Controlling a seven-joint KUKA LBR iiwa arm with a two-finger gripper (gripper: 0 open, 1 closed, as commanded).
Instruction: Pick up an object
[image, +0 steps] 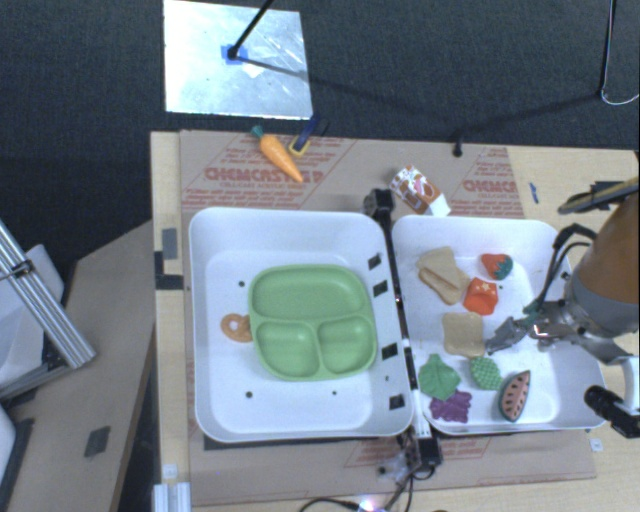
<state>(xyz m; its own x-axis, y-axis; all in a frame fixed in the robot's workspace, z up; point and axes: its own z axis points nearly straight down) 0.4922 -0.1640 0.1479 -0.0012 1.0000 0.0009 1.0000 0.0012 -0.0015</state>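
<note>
The right bin (560, 415) holds several toy foods: a tan bread slice (440, 272), a strawberry (497, 266), an orange piece (480, 296), a tan cracker (462, 333), a green leaf (438, 378), purple grapes (452, 406), a round green piece (485, 373) and a watermelon slice (514, 395). My gripper (503, 337) reaches in from the right. It hovers low over the bin, just right of the cracker and above the round green piece. Nothing is visibly held.
The left bin (215, 400) carries a green divided plate (305, 322) and a small orange ring (236, 327). Behind the bins lie a toy carrot (280, 156), a small wrapped item (418, 190) and a shiny sheet (236, 60).
</note>
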